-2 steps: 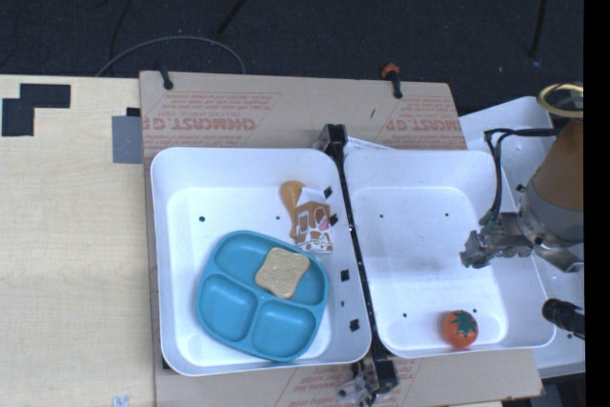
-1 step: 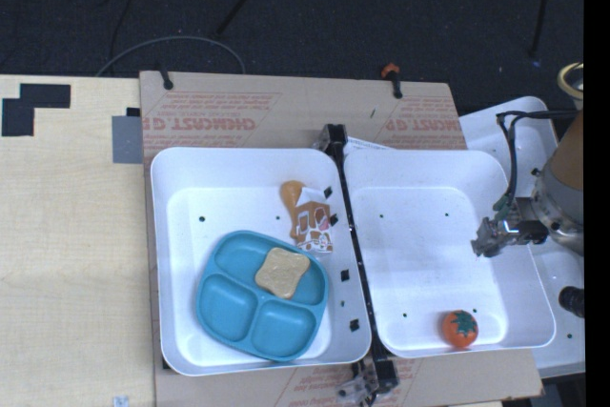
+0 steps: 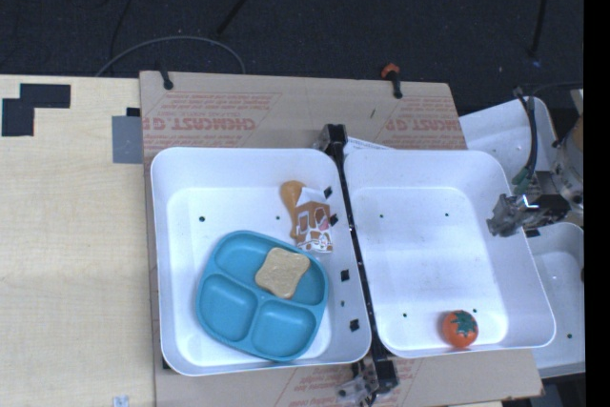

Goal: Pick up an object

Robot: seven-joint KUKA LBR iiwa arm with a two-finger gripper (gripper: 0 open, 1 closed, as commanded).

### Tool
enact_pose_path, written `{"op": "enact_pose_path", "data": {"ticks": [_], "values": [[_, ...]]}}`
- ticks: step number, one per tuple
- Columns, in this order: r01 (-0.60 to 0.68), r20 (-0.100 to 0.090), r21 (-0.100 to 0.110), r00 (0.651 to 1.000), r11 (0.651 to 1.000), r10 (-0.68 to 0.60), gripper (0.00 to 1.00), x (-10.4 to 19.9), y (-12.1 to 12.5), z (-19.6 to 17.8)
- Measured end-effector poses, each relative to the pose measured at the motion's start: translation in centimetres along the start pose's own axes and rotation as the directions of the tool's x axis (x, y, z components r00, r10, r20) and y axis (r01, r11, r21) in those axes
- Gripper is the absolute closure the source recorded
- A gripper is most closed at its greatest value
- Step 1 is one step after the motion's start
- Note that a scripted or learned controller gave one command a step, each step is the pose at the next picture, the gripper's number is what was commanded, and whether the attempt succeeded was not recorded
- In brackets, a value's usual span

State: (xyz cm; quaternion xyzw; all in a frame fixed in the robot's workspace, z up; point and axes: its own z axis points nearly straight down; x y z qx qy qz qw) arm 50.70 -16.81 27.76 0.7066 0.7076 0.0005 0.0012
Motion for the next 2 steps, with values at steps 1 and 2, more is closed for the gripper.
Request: {"op": "enact_pose_path", "data": {"ticks": [1, 2], "values": [[0.002, -0.002, 0.004, 1.000, 1.000, -0.002, 1.00, 4.6, 0.9, -0.1], [0.002, -0.002, 0.007, 1.000, 1.000, -0.002, 1.00, 10.1, 2.1, 1.8]]}}
